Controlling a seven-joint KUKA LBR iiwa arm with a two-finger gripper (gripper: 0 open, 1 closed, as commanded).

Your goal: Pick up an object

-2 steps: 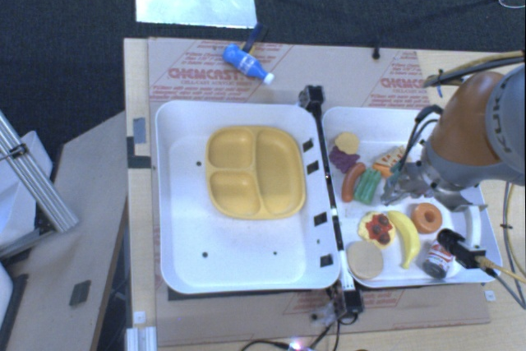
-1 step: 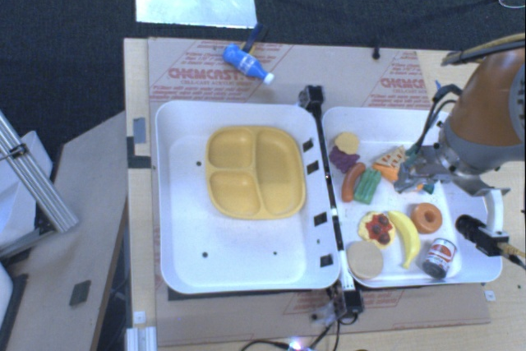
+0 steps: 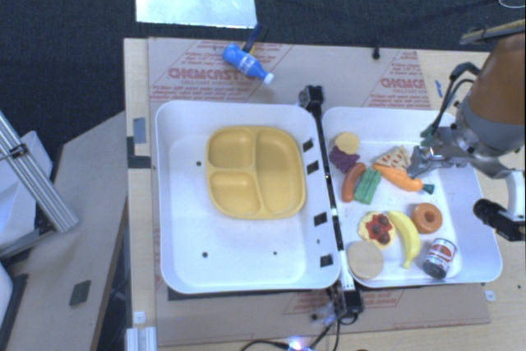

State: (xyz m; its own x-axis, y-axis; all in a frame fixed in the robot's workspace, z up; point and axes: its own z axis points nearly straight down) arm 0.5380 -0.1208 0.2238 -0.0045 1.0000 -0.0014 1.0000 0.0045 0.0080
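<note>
The hand [image 3: 421, 160] hovers at 3 o'clock in the right bin [image 3: 493, 259], just over the carrot [image 3: 399, 177], presumably lining up a grasp; I cannot tell its state.

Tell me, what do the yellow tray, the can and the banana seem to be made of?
Tray: probably moulded plastic, matt yellow, one smooth piece with three compartments. Can: likely metal, with pale ends and a red label, though it may be a plastic toy. Banana: looks like toy plastic, with even, bright yellow colour.
</note>
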